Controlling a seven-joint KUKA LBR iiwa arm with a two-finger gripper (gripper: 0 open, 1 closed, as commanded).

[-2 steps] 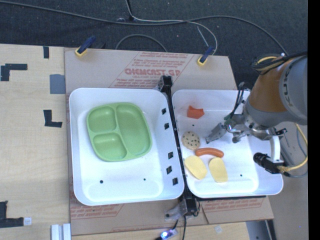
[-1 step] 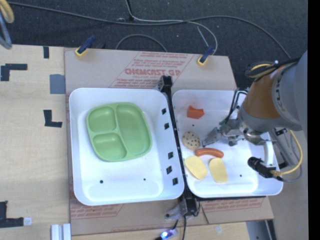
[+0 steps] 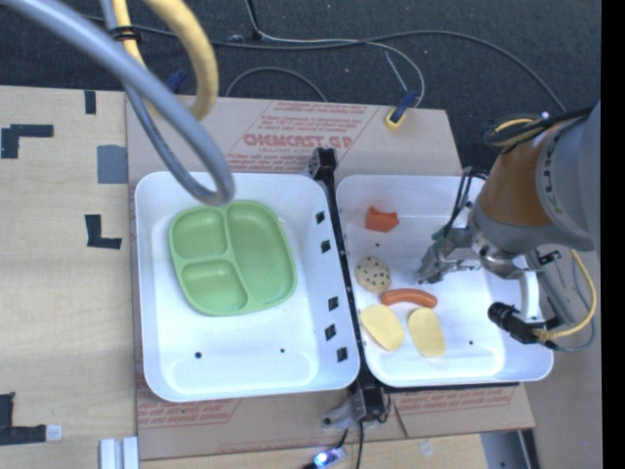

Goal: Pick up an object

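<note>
The arm reaches in from three o'clock and its dark two-finger claw [image 3: 437, 264] hangs low inside the right-hand shallow white bin [image 3: 508, 360], tips pointing down toward the bin floor; nothing sits between them, and whether they stand wide or narrow I cannot tell from this slant. This reads as the approach step: positioned over the goods, no grasp made yet. The nearest candidate is the small red-orange sausage-shaped piece [image 3: 409, 298], lying flat just beside the claw at about seven o'clock from it, apart, not touching. Near nine o'clock of the claw is the round speckled cookie-like disc [image 3: 372, 275]; at roughly ten o'clock sits the little orange-red wedge [image 3: 382, 220], well apart. Below the sausage lie two pale yellow oval slices [image 3: 405, 329] side by side. The next move, I'd judge, calls for a short shift toward seven o'clock, centring over the sausage, then a straight descent and a close across its narrow width. Over in the left bin [image 3: 156, 262], the green three-compartment plastic tray [image 3: 231, 258] plays no part.
</note>
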